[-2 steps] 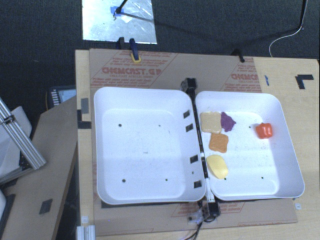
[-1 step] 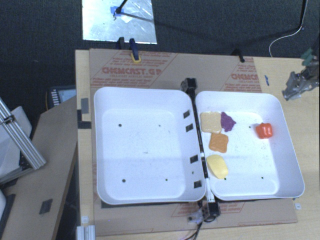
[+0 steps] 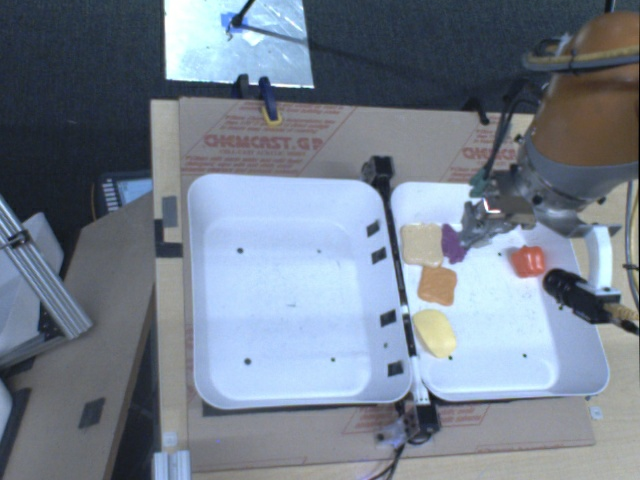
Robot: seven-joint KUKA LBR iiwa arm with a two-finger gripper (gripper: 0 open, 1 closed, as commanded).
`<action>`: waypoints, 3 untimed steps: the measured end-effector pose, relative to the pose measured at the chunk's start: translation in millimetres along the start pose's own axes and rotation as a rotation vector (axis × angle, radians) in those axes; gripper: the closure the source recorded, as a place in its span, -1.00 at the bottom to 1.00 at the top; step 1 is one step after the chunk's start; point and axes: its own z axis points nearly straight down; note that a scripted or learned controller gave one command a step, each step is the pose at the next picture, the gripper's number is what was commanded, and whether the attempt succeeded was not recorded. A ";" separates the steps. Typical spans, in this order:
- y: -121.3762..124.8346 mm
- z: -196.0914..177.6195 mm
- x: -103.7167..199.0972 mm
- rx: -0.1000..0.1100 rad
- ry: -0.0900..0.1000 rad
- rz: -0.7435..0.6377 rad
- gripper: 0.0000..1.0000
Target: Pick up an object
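Arm: the big grey robot arm with an orange band (image 3: 590, 88) comes in from the right and leans over the right bin.
Pincer: the dark pincer (image 3: 478, 230) is low in the top part of the right white plastic bin (image 3: 520, 373). I cannot tell if it is clenched or released, it is too small and dark to see.
Purple thing: a small purple lumpy toy (image 3: 453, 242) sits just beside the pincer tip, maybe touching it. I cannot tell if it is being grasped.
Tan thing: a pale tan square piece like bread (image 3: 421, 243) lies next to the purple toy, on its left.
Orange thing: a flat orange square piece (image 3: 437, 285) lies just below the tan one.
Yellow thing: a yellow oval toy like a lemon (image 3: 435, 332) lies below that, near the wall between the bins.
Red thing: a small red-orange block (image 3: 528, 261) lies apart, on the right side.
Left bin: the left white plastic bin (image 3: 290, 298) sits beside the right one on the brown worktop (image 3: 300, 133).
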 end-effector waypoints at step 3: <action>-41.9 -189.0 97.4 -0.026 0.001 0.003 1.00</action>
